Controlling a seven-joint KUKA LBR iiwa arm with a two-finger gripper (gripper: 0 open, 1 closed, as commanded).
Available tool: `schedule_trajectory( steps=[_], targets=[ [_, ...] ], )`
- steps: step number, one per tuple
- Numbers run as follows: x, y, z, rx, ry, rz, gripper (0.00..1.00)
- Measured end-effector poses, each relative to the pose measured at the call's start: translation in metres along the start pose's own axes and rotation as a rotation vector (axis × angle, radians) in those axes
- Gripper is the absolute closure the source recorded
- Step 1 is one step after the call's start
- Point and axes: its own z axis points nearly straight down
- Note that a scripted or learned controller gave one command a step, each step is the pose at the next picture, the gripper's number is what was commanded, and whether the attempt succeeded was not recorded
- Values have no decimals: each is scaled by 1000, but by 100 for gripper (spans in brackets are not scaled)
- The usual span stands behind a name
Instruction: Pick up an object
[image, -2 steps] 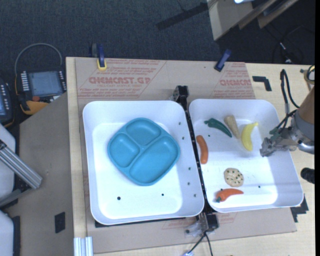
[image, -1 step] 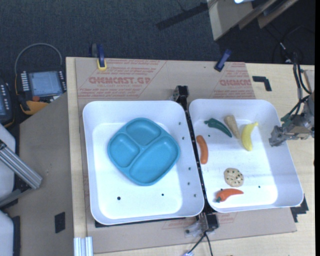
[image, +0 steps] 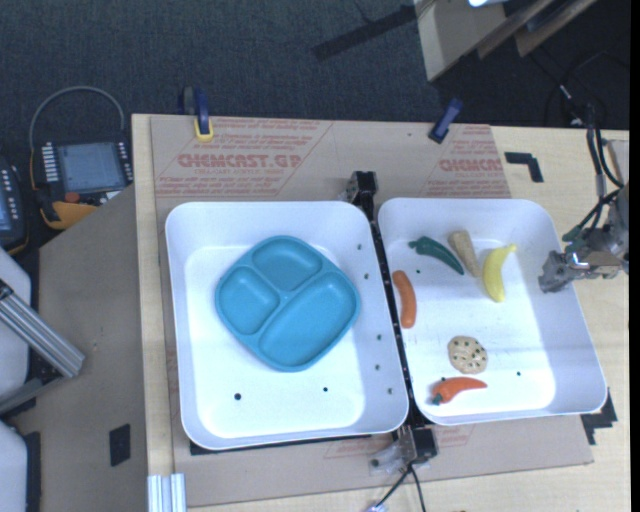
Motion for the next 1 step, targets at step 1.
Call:
schedule_trajectory(
  steps=[1],
  targets=[
    [48, 20, 7, 1, 2, -4, 100]
  ],
)
